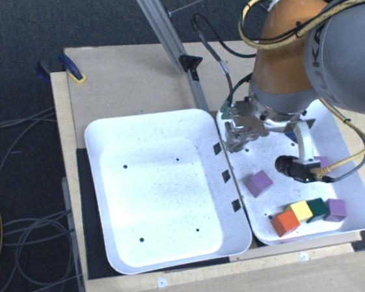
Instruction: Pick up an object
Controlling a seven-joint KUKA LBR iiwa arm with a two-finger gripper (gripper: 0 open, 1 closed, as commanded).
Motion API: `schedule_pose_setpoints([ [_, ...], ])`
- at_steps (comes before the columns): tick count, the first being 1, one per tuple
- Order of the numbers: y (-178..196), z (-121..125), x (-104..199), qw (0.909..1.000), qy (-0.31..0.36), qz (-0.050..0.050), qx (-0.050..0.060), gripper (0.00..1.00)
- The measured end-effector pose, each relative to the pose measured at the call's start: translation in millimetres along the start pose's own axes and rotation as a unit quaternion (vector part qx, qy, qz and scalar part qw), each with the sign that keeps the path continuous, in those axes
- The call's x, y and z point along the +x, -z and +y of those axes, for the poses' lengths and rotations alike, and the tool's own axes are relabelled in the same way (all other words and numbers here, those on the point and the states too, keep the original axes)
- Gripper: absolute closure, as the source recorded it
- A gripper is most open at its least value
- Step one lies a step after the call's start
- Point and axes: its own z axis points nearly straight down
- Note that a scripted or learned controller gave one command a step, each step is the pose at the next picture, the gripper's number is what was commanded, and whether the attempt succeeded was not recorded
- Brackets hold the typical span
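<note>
Hovering over the far left corner of the right bin [360, 184], the gripper [235, 131] hangs above bare white floor, and from where I stand I cannot tell its state. Nearest it lies a purple block [259, 182], apart from the orange, yellow, green and purple blocks [308, 213] bunched at the near rim. It looks light, stiff and smooth-sided, best pinched across two opposite flat faces

Dark carpet floor [6, 38], loose cables [10, 129], pale wooden bench [129, 76].
</note>
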Motion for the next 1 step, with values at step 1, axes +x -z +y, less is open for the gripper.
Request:
schedule_pose_setpoints([
  [1, -12.6, 13.1, 45.7, 1.0000, 0.000, 0.000, 0.001, 1.00],
])
